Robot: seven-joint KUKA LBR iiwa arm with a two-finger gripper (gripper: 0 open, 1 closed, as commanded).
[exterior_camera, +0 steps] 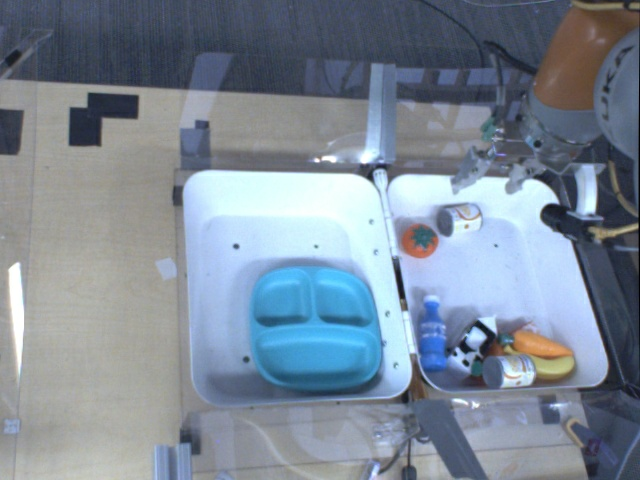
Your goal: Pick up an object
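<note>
We take the right-hand shallow white bin [560, 268] as our landmark and work from its near edge outward. Against its near wall we see a small cylindrical can with a pale label [508, 371] lying on its side, touching a yellow banana-shaped toy [556, 367], with an orange carrot-shaped toy [541, 345] just behind them. Beside the can, toward the bin's left side, sits a small black-and-white toy figure [472, 344]; we cannot tell what it represents. Left of that, close to the bin's left wall, lies a blue plastic bottle with a white band [432, 332].

Beyond the bin's left wall, touching it along the shared edge, is the left-hand shallow white bin [215, 268], which holds a turquoise plastic compartment tray [315, 326] in its near half.

Farther back in the landmark bin, near its left wall, rests a round orange toy with a green top [421, 240]. Just beside it, toward the bin's far side, a second small can with a yellow-and-white label [460, 218] lies on its side.

Over the bin's far rim hangs the grey two-finger gripper [495, 173], its fingers [468, 176] spread apart with nothing between them, above and a little beyond the second can. The grey arm with its orange band [572, 53] rises from there toward the bin's far right corner. The light wooden bench [90, 268] carries both bins.
</note>
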